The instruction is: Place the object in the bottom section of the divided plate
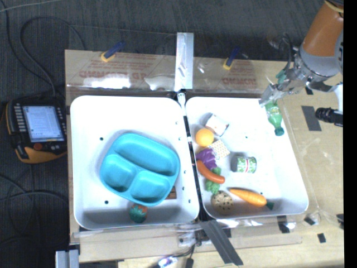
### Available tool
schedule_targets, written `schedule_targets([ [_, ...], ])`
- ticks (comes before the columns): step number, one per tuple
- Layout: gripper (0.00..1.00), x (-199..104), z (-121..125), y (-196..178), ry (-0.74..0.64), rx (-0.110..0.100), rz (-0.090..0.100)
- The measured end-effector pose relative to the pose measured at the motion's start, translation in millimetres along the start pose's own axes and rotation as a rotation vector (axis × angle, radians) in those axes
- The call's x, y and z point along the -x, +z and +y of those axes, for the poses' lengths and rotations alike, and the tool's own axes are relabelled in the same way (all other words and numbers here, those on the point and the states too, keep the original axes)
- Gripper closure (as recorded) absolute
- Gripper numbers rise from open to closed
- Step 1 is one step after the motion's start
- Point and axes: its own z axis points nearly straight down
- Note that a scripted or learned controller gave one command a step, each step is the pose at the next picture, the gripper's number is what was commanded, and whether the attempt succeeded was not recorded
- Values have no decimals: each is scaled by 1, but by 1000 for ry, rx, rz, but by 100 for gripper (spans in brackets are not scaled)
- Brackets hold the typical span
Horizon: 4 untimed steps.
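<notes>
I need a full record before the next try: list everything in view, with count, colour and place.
bins: 2, white, side by side on bench
divided plate: 1, blue, left bin
round toy: 1, green and red, left bin, below plate
bottle: 1, green, right bin, upper right edge
orange: 1, orange, right bin
can: 1, green and white, right bin
carrot: 1, orange, right bin, near front
teach pendant: 1, black and orange, left of bench
gripper: 1, above bottle, fingers unclear
</notes>
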Motion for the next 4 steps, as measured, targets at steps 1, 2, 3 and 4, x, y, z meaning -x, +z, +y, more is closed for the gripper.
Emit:
schedule_targets([
  [1, 100, -12, 8, -37, 150, 1, 3],
  [2, 100, -12, 8, -44, 151, -1, -1],
  [3, 100, 18, 1, -55, 253, 1, 3],
  [4, 100, -41, 15, -90, 538, -1, 3],
])
